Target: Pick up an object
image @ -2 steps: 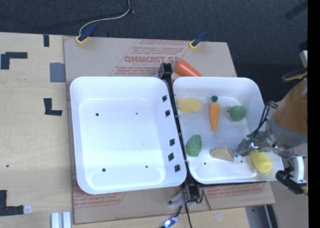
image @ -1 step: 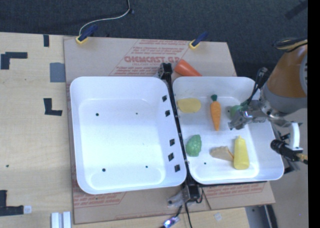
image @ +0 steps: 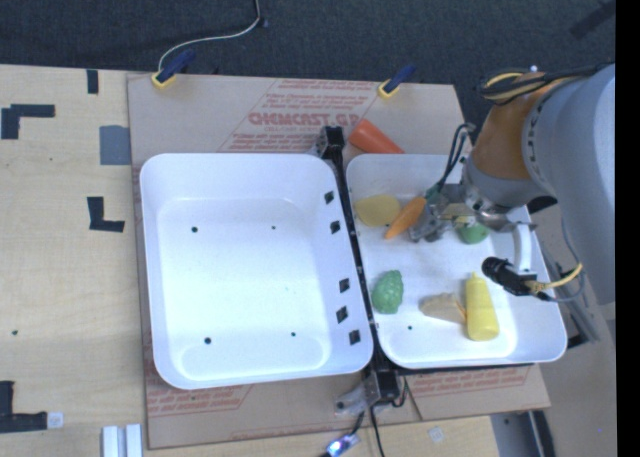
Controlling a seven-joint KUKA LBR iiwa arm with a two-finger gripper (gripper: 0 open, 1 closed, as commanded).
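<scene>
My gripper (image: 430, 222) is low in the right bin (image: 540, 345), near its back. An orange carrot-shaped piece (image: 404, 218) lies tilted with its right end touching the gripper's tip. A pale yellow round object (image: 376, 210) sits just left of the carrot. A small green object (image: 471, 233) is partly hidden under the wrist. Nearer the front lie a green lumpy object (image: 388, 291), a beige wedge (image: 439, 307) and a yellow bottle-shaped piece (image: 481, 309).
The left bin (image: 160, 275) stands beside the right one, with a black divider clip line (image: 345, 245) between them. An orange object (image: 375, 137) lies on the cardboard behind the right bin. The grey arm (image: 560, 145) covers the right side.
</scene>
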